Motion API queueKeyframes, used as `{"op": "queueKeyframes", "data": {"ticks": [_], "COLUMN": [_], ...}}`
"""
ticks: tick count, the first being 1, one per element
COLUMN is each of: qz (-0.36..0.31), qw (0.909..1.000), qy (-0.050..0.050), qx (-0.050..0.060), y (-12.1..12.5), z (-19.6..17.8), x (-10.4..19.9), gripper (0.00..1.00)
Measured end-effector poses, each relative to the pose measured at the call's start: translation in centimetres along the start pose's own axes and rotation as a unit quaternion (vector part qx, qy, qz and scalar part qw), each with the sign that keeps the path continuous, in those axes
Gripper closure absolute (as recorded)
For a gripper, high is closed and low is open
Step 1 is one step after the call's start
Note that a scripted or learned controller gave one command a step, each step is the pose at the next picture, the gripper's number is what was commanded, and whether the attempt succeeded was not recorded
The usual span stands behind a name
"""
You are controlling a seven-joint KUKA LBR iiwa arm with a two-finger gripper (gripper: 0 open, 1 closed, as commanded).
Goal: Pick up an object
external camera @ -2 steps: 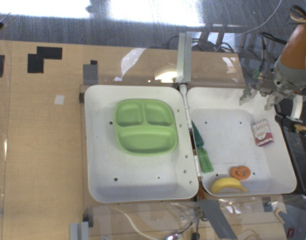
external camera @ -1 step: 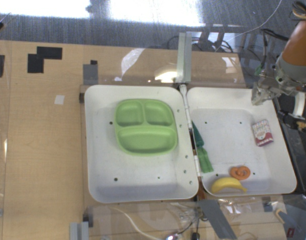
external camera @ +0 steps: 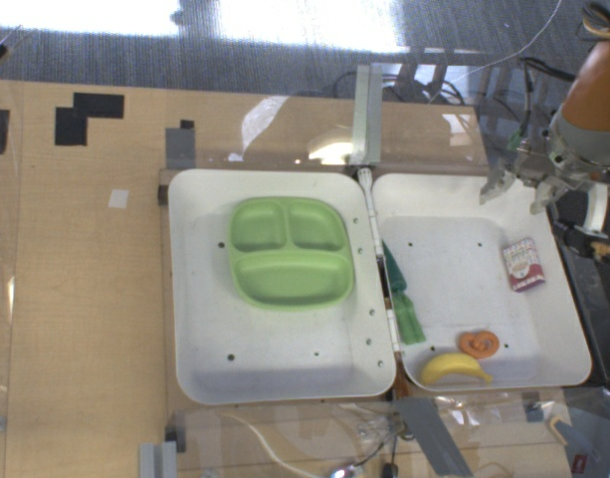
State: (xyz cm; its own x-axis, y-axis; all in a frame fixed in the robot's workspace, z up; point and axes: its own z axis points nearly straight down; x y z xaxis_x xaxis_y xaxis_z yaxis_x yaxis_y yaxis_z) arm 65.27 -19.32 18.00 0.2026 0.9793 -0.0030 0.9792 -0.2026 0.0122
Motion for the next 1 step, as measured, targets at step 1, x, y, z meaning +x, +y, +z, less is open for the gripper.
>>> {"op": "queueKeyframes", "data": {"ticks": [1], "qz": [0.0], "qw": [1.0], "qy": [0.0], "qx": [0.0], "y": [0.0], "z": [0.0], "x": [0.0], "gripper": [0.0]}}
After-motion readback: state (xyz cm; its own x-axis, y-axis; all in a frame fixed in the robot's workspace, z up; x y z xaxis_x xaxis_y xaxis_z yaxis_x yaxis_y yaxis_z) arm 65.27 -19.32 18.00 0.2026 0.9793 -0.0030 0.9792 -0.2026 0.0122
